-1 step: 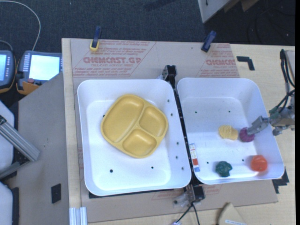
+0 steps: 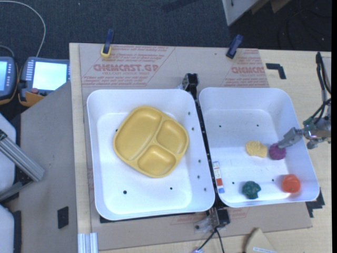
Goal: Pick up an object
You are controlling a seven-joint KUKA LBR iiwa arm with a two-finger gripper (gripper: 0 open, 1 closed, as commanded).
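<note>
Approach step of a pick: at the frame's right, the pincer, its spread not discernible, hangs just above the purple object lying beside the yellow piece in the right bin; next comes lowering and closing.

The left shallow white plastic bin carries a mustard-yellow divided plate of one even shade across its three compartments. The right shallow white plastic bin holds a pale yellow lumpy piece, a magenta-purple round piece, a dark green knobbly piece and an orange-red round piece. Both bins show small black dots on their floors. The tan board of the counter bears red printed lettering. The metal claw is grey.
</note>
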